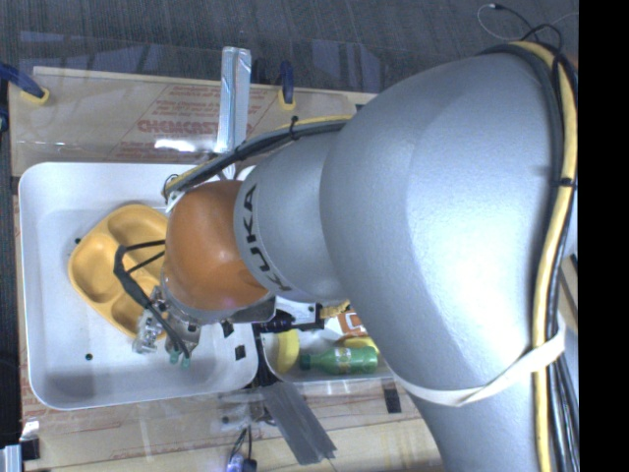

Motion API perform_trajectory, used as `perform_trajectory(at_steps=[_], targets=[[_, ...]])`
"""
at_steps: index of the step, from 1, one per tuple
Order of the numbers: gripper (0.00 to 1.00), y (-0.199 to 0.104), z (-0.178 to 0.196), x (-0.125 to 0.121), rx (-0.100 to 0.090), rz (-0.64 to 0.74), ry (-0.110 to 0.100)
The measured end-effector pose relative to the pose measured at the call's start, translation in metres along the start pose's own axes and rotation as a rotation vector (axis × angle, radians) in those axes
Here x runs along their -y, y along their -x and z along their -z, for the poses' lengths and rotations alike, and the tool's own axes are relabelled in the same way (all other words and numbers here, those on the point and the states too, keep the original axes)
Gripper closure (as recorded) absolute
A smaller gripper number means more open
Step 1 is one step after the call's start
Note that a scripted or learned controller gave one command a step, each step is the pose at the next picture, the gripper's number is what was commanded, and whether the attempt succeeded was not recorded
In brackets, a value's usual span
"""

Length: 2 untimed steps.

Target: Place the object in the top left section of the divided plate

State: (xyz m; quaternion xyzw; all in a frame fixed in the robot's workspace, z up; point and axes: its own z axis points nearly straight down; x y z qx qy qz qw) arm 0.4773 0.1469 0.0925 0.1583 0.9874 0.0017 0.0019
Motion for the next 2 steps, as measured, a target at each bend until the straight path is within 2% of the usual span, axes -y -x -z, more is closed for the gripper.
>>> perform_trajectory(at_steps=[1,2], targets=[[1.00,-0.014,0.109,-0.039,-0.002,-0.191,-0.004],[1.00,-0.024,0.073,-0.068,-0.006,0.127,-0.006]])
